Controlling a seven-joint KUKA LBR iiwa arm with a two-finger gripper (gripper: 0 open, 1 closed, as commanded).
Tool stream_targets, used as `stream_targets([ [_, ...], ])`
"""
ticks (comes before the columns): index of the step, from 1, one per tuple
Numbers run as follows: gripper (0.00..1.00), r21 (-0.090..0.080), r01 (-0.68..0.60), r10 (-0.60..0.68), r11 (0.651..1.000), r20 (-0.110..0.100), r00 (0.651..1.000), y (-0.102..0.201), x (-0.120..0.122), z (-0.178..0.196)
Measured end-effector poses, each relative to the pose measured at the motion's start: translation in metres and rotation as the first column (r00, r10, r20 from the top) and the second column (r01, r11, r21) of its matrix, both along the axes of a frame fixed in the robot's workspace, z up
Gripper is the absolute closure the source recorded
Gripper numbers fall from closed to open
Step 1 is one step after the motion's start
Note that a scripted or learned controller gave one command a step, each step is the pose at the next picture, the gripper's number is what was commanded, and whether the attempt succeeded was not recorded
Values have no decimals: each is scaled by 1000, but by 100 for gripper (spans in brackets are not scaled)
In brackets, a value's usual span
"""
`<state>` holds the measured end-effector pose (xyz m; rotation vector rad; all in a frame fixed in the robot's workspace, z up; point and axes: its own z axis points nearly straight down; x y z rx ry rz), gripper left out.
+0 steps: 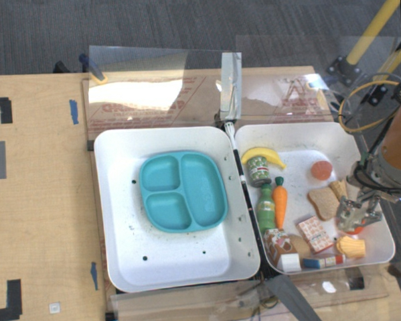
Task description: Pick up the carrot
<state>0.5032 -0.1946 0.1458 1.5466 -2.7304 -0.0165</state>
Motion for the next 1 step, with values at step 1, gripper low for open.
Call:
stream_targets([
  [1,100,-11,90,-89,996,23,996,-22,7,156],
])
